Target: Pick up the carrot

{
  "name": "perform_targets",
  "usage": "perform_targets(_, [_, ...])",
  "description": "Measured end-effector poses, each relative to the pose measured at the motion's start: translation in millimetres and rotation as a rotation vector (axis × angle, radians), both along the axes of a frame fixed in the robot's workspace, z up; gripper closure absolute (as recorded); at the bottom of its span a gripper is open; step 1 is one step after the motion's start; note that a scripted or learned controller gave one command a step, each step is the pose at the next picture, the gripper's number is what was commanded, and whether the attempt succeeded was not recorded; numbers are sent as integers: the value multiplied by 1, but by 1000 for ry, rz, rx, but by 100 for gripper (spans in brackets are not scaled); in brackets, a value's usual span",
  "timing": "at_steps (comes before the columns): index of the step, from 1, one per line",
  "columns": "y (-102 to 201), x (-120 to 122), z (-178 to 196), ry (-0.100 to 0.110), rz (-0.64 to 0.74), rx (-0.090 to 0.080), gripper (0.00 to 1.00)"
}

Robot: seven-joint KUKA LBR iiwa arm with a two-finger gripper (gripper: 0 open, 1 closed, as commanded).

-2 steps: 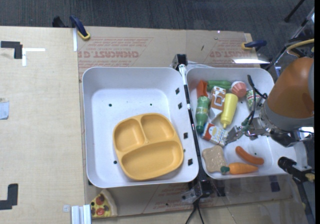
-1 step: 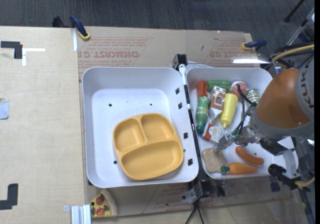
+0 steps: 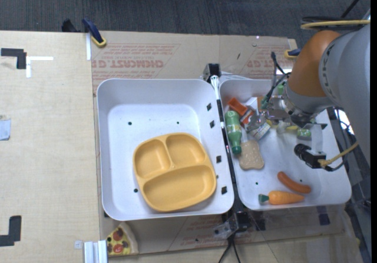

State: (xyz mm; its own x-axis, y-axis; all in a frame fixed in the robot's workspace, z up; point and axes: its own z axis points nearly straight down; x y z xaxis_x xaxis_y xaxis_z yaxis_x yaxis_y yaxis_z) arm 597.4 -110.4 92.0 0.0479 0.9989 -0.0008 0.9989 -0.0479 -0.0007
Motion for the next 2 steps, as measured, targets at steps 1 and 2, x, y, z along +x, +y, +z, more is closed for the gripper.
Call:
perform_targets(1, [-39,41,154,-2,-43,-3,0])
perform_targets(2, [-12,-41,111,3,29,0,0])
